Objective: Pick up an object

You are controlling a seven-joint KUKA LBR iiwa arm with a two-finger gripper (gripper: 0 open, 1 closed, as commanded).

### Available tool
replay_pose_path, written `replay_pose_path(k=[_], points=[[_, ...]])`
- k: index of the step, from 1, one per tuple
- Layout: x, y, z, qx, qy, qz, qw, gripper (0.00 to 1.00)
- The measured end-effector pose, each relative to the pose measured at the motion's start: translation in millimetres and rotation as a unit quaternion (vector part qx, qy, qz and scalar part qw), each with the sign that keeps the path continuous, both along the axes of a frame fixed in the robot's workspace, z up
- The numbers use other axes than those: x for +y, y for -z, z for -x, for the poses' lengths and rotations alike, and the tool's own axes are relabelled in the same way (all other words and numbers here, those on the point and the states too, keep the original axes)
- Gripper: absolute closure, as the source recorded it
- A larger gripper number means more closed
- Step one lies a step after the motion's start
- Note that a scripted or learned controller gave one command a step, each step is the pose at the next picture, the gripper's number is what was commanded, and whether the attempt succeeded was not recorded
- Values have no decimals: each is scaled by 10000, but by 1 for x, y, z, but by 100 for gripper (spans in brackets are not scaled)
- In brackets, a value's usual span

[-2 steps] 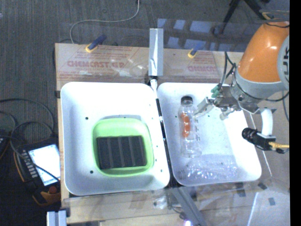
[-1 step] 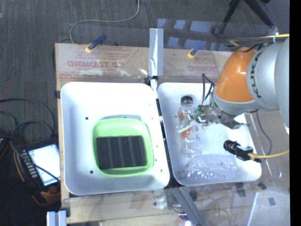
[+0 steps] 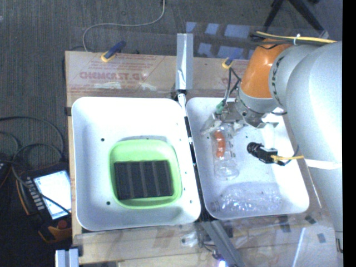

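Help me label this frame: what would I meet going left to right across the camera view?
Screen on the floor → green tray in the left bin → clear bottle in the right bin → grey arm. The end effector and the plastic bag overlap the bottle, so they are left out.

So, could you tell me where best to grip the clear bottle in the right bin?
Probably around the middle of the clear bottle, from straight above: it lies on its side in the right bin, so closing across its narrow width should hold best.
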State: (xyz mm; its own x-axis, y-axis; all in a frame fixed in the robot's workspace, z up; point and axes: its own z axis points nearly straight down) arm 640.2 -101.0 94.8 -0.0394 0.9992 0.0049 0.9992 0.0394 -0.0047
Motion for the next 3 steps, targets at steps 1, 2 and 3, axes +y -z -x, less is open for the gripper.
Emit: replay_pose_path(k=[1,2,3], points=[[-6,-3,33,-151,150,43,9998,0],[-5,-12,33,-147,150,36,9998,100],[32,-89,-28,-20,-583,29,9983,100]])
